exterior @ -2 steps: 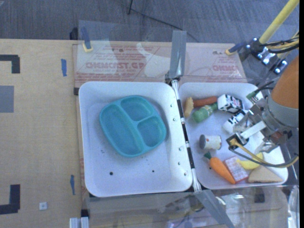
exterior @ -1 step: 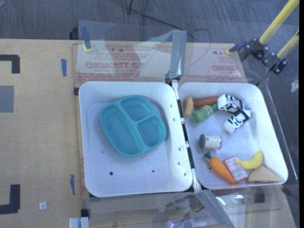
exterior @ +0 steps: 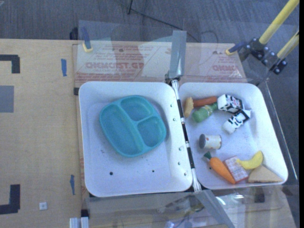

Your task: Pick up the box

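The right bin (exterior: 270, 127) holds the toys. A small pink box (exterior: 236, 169) lies flat near its front edge, wedged between an orange carrot (exterior: 221, 169) and a yellow banana (exterior: 251, 161). Two black-and-white patterned cartons lie toward the back, one (exterior: 229, 102) near the rear wall and one (exterior: 236, 121) just in front of it.
Also in the right bin are a second carrot (exterior: 205, 101), a green bottle (exterior: 204, 113), a small can (exterior: 210, 141) and a tan wedge (exterior: 263, 175). A teal divided plate (exterior: 133, 126) lies in the left bin (exterior: 90, 141). Yellow struts (exterior: 280, 18) stand at the back right.
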Controlling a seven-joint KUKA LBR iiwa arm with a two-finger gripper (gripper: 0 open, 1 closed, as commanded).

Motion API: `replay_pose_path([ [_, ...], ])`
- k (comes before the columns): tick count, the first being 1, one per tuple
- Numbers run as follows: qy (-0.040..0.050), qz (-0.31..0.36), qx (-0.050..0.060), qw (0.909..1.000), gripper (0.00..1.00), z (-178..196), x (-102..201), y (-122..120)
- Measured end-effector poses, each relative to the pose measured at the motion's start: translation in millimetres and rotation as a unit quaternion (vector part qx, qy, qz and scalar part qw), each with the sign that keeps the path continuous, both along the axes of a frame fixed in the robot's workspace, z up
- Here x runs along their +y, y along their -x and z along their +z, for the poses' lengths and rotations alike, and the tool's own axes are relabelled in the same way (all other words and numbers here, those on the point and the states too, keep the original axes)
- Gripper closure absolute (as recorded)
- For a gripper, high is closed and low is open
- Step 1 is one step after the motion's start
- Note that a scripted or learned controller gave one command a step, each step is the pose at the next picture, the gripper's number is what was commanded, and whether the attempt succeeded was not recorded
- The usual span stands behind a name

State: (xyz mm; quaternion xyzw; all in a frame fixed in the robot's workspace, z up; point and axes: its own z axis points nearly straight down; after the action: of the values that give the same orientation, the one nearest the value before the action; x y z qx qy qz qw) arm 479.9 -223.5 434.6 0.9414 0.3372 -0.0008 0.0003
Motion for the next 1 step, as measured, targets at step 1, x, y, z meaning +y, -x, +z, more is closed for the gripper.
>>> replay_pose_path([
  [1, 0.0008, 0.002, 0.0, 1.0, 1.0, 9.9, 1.5, -1.6],
])
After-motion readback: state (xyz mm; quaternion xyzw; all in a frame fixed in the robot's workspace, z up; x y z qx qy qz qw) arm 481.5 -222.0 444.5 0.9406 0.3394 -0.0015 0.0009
